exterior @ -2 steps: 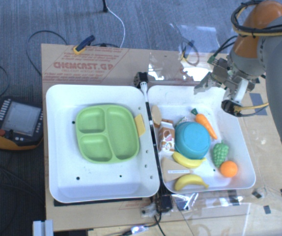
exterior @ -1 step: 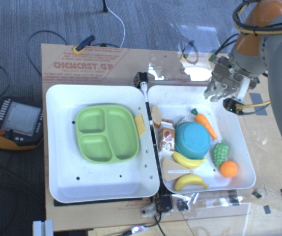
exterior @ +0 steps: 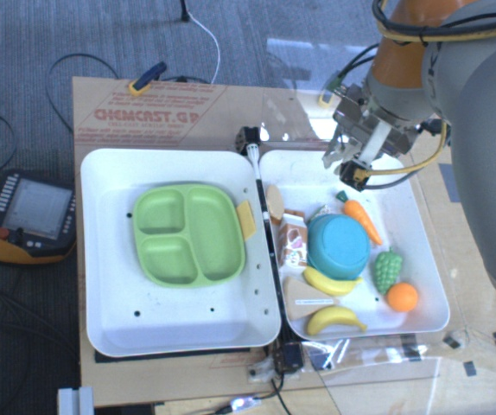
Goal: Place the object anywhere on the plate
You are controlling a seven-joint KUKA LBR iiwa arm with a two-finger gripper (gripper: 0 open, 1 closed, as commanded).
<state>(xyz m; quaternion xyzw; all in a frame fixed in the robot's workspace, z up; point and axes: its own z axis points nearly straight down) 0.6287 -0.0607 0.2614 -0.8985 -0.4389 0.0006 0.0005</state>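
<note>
A light green plate [exterior: 186, 234] with three compartments lies in the left bin [exterior: 110, 309]. A small yellow piece [exterior: 246, 220] rests against the plate's right rim. My gripper [exterior: 341, 168] hovers over the back of the right bin [exterior: 429, 309], just above the carrot's green end. It is open, and nothing shows between its fingers. The right bin holds an orange carrot [exterior: 366, 220], a blue bowl [exterior: 339, 245], two bananas [exterior: 334, 320], a green bumpy fruit [exterior: 387, 271], an orange [exterior: 402, 296] and a small carton [exterior: 294, 240].
A tan oval item [exterior: 275, 202] lies by the wall between the bins. A black clamp [exterior: 248, 138] sits at the back of that wall. A handheld pendant [exterior: 23, 217] rests on the floor to the left. Cables hang from the wrist.
</note>
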